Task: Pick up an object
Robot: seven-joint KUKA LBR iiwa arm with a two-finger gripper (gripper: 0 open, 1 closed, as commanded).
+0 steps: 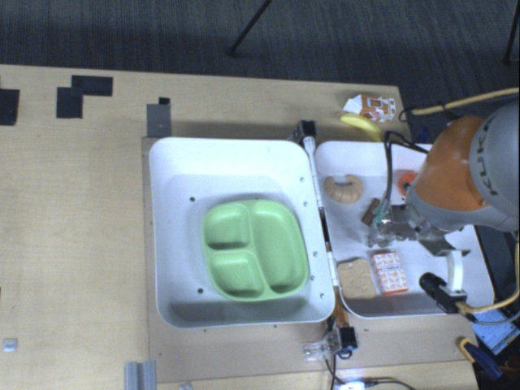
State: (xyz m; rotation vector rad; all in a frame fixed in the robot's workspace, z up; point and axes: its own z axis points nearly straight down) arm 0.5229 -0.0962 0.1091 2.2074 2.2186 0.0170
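Red-patterned packet [389,271] in rt bin [357,157] | arm [463,173] bent over it from rt | fingers [383,232] state: can't tell

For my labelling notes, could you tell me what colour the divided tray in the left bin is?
The tray is light green, seen in the camera view.

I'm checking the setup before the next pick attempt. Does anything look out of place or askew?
Two things lie outside the bins: a yellow banana-like item and a small orange-and-white packet sit on the bench just beyond the right bin. The green divided tray lies slightly skewed in the left bin.
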